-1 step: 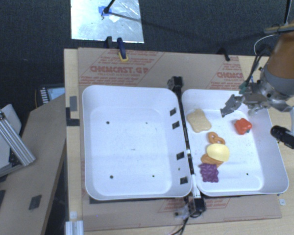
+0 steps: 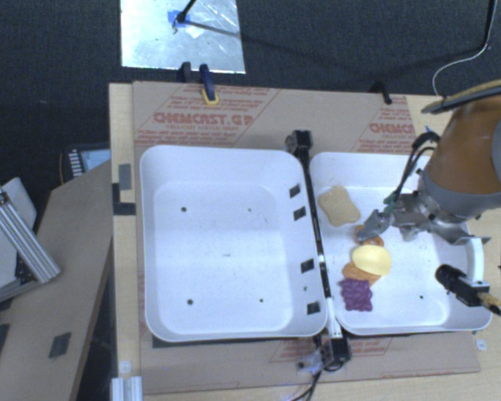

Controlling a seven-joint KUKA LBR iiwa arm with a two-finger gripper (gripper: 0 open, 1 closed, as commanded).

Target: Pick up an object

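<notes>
- Lemon [image 2: 372, 259] sits in right bin [image 2: 417, 317], left-centre, touching an orange piece [image 2: 356, 271] under it; purple grapes [image 2: 356, 294] just below, tan bread [image 2: 339, 205] above-left.
- Tool [image 2: 374, 224] hangs just above lemon, near its top edge; can't tell its state.
- To do it well, judging from here: centre over lemon, drop straight down, grip across the narrow side, avoid dragging the neighbours along.
- Lemon looks pale yellow, rounded, smooth; likely slippery, could roll out.
- Left bin [image 2: 225, 249] not involved.
</notes>
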